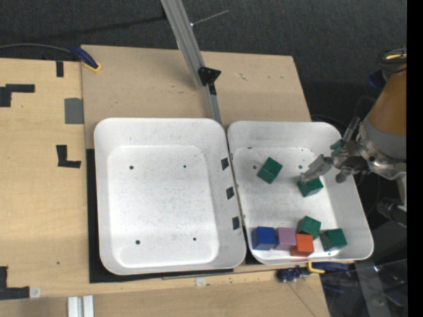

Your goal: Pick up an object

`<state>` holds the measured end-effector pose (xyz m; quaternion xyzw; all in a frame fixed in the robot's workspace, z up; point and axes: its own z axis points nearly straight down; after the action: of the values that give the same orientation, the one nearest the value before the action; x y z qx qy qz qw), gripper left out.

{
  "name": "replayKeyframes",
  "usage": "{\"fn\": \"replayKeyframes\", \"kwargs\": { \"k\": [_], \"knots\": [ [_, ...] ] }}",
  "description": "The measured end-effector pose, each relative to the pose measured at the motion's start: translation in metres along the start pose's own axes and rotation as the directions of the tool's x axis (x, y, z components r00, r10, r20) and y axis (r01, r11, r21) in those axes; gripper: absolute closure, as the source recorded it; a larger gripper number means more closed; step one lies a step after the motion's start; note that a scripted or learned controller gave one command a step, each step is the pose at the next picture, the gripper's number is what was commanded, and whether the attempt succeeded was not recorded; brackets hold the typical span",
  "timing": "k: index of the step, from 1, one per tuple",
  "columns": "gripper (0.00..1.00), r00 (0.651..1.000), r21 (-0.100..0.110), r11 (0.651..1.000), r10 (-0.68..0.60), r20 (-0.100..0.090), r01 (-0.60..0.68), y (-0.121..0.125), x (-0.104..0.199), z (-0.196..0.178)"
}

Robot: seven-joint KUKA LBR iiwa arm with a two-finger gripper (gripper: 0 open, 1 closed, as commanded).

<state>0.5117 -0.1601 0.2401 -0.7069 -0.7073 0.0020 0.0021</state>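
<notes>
white bins (158, 134) hold green blocks (269, 170), a blue block (264, 237), a lilac block (287, 236), an orange block (304, 244).

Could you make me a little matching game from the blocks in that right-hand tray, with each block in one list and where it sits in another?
Things:
1. blue block
2. orange block
3. pink block
4. lone green block

Places:
A. between the blue and orange blocks
B. far half of the right bin, apart from the rest
C. left end of the near row
D. just right of the pink block, near rim

Pairs: 1-C, 2-D, 3-A, 4-B
</notes>
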Motion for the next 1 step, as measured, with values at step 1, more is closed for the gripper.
{"fn": "replayKeyframes", "kwargs": {
  "k": [1],
  "knots": [
    [0.0,1.0,0.001,1.0,0.001,-0.001,-0.001,-0.0038,-0.0027,0.0446]
  ]
}}
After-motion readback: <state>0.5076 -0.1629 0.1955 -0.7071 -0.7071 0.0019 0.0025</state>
